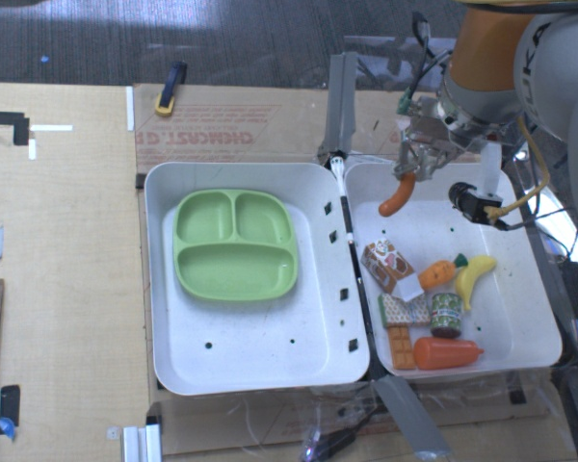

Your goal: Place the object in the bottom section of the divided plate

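A green divided plate (235,243) lies in the left bin, two small sections at the back and one wide section at the front. Over the back of the right bin my gripper (411,167) is shut on the upper end of an orange-red toy sausage (396,199), which hangs tilted down and to the left, lifted off the bin floor. The gripper is well to the right of the plate, past the divider between the bins.
The left bin (250,345) holds the plate; the right bin (520,306) holds a toy snack box (386,264), small carrot (437,274), banana (474,277), green can (446,314), waffle (399,345) and a large carrot (446,353). A black cable plug (462,198) hangs beside the gripper.
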`<state>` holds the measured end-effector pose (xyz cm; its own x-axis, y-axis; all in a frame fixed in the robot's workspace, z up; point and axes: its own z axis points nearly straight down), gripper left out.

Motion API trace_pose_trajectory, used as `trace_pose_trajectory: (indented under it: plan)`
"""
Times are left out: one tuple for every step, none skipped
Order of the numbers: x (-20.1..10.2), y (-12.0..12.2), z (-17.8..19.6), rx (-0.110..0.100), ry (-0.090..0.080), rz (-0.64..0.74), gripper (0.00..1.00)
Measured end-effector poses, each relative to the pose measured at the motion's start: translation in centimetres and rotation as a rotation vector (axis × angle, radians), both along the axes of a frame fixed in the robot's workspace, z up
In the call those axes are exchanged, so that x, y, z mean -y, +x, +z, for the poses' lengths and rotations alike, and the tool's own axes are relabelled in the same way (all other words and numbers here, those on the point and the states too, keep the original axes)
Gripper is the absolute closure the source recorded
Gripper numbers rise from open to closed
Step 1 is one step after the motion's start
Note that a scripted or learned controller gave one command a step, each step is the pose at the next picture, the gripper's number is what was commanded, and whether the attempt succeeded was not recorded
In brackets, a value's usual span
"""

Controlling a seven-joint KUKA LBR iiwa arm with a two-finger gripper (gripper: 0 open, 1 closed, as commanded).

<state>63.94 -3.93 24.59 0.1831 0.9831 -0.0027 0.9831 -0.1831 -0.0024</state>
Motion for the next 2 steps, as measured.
trace_pose_trajectory:
  plan:
    - [0.01,0.0,0.01,0.0,0.0,0.0,0.0]
    - [0.06,0.03,0.86,-0.001,-0.002,0.001,1.0]
